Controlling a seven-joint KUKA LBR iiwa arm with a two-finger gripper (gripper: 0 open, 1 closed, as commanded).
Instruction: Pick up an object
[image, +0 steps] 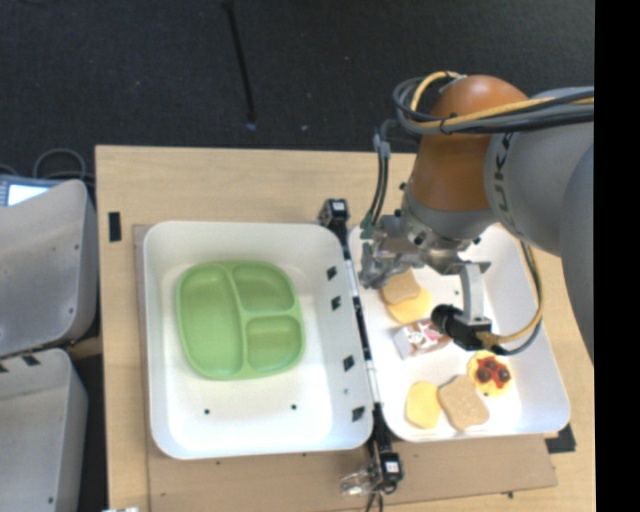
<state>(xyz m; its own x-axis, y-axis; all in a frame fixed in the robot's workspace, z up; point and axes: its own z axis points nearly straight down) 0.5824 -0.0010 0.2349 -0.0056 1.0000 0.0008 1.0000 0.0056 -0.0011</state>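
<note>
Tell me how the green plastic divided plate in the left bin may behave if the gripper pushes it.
The green plastic divided plate lies flat on the smooth white bin floor, so it would probably slide, not tip. It looks thin and rigid, likely light. Its low rounded rim offers little to grip.

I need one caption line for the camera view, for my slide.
Arm's pincer hovers over the right bin of toy foods, near a bread slice; a green divided plate lies in the left bin.

A matt green plastic divided tray (240, 319) sits in a smooth white plastic bin (160, 400) on a pale wooden bench (200, 175), beside the arm's glossy orange band (460, 150) and dull grey metal casing (560, 170)
</note>
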